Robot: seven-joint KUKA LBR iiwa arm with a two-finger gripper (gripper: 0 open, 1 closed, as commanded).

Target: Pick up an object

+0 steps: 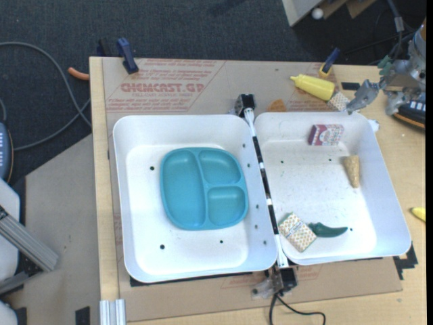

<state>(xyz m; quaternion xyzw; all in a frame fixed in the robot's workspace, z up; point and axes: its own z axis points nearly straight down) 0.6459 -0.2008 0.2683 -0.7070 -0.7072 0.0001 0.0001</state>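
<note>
White plastic made up both shallow bins, and we went through the single overhead view from its left side to its right. The left bin (135, 249) carried a teal divided plate (203, 187), smooth and rounded, with three compartments. The right bin (389, 208) held four small things: a maroon and white carton (325, 135) near its far wall, a tan cone (352, 170) with its long axis running roughly far to near, a patterned packet (297, 232) at the near left corner, and a dark green pepper (329, 230) lying just beside the packet, possibly touching it, its long axis running across the bin. A yellow bottle-like toy (312, 84) lay outside the bins on the brown board (162, 87).

The gripper (358, 99) sat at the far right corner of the right bin, over the board just beyond the rim, and we saw nothing between its tips. How wide it stood was too small and blurred for us to tell. From it, the carton lay nearest, just inward and to the view's left; the cone lay a little nearer the camera; packet and pepper were well apart, across the bin. We judged the carton or cone the likeliest pick, calling for a short reach inward and down.
</note>
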